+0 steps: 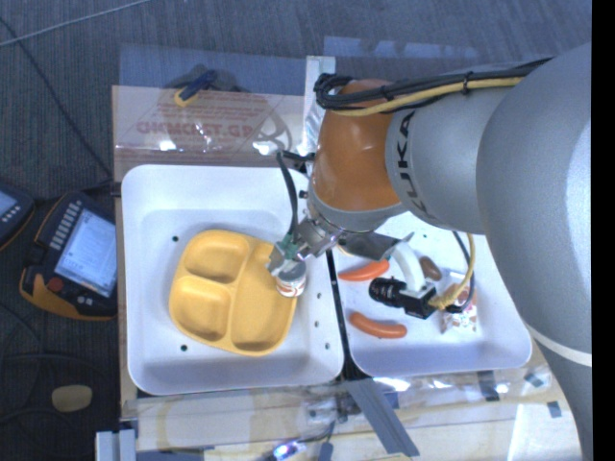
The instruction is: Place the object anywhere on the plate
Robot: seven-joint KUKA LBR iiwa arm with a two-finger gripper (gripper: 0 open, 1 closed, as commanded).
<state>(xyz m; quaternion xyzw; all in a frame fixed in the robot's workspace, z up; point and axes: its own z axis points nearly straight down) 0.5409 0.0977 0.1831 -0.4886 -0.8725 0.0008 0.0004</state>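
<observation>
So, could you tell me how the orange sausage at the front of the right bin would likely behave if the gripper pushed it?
The sausage looks rounded and elongated, so it would probably roll sideways if nudged across its length. It appears smooth and glossy, so fingers might slip on it. It lies alone on the flat floor of the right bin, so little would stop it from sliding.

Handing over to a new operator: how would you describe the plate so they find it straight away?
Look in the left white bin. The plate lies in its middle, yellow, with three moulded compartments. It is the one large yellow thing there; the hot dogs lie in the right bin.
</observation>
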